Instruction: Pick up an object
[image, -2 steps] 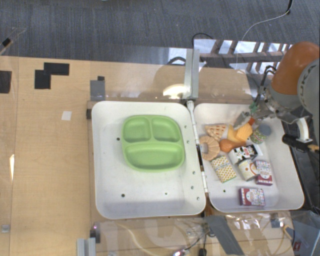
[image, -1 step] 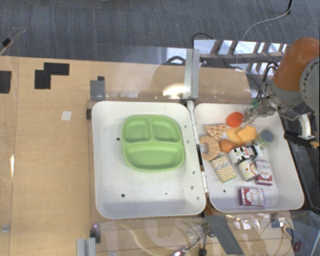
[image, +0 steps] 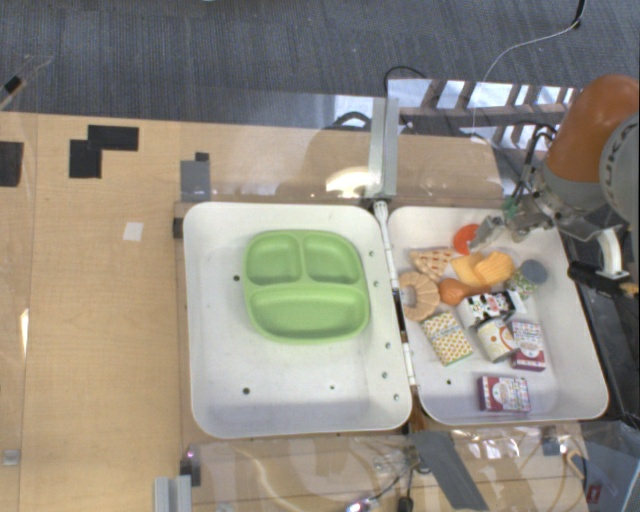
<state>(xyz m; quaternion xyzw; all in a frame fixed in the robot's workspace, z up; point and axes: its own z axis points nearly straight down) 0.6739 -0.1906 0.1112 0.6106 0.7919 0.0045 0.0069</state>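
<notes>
The right bin (image: 585, 400) holds a pile of toy food. A red round piece (image: 463, 238) lies at the back, and a yellow-orange piece (image: 492, 268) lies just in front of it. Beside those are a waffle-like wedge (image: 432, 262), an orange piece (image: 455, 291) and a tan round bun (image: 420, 296). My gripper (image: 502, 224) hangs over the back of this bin, just right of the red piece and above the yellow-orange one. Nothing shows in its grasp.
A green divided plate (image: 305, 285) lies in the left bin (image: 215, 400). Nearer the front of the right bin are a patterned packet (image: 449, 340), a white cup (image: 494, 341), small cartons (image: 527, 346) and a red box (image: 503, 393). A grey disc (image: 533, 270) lies near the right wall.
</notes>
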